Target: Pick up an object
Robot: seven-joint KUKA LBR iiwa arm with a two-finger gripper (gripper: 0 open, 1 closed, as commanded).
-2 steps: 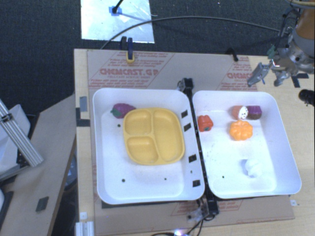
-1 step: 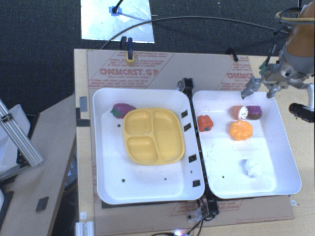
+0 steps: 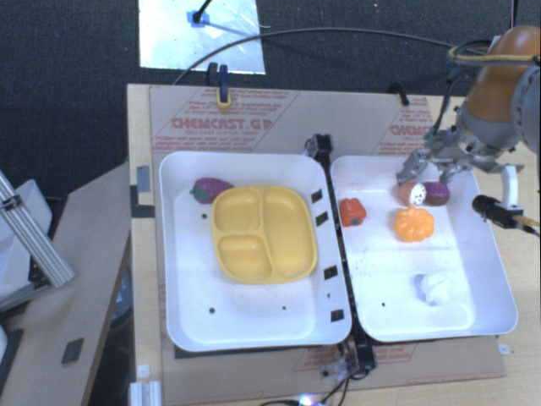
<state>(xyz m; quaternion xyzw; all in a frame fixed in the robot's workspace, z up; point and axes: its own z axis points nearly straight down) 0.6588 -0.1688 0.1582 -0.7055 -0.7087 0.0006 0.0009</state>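
Note:
The right bin [image 3: 482,265] holds a red pepper [image 3: 352,211], an orange pumpkin-like toy [image 3: 413,225], a white lump [image 3: 435,288], a small speckled white piece [image 3: 418,195] and a dark purple piece [image 3: 438,193]. My gripper [image 3: 429,172] hovers at the bin's far edge, just above the speckled and dark purple pieces. Its fingers [image 3: 409,169] are spread open with nothing between them.
The left bin [image 3: 186,260] carries a yellow divided plate [image 3: 260,233] and a purple eggplant toy [image 3: 210,189] at its far left. Black clips [image 3: 325,218] line the seam between the bins. A cable plug [image 3: 494,211] sticks out beside the wrist.

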